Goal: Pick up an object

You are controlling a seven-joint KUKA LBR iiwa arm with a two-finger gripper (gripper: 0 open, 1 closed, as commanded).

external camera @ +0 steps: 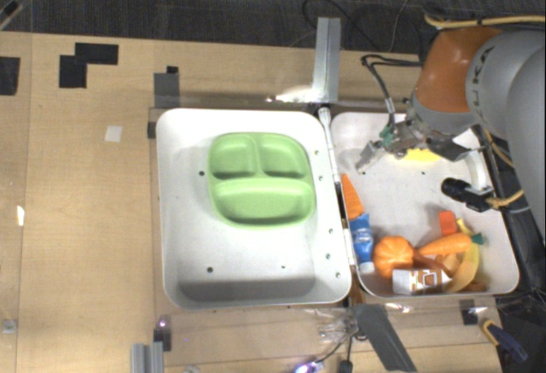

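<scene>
My gripper [376, 149] hangs over the far left part of the right bin [401, 192], low above its bare white floor. Nothing shows between its tips. A small yellow thing [424, 155] lies just to its right, partly under the wrist. Along the bin's left wall lies a blue bottle with an orange cap [359, 230]. At the near end sit an orange [394, 252], a carrot [447, 244], a banana [468, 265] and a small brown and white carton [417, 280], all well apart from the gripper.
The left bin [183, 269] holds a green divided plate [259, 177] in its far half. A metal divider [333, 192] runs between the two bins. The grey and orange arm [478, 72] covers the right bin's far right corner.
</scene>
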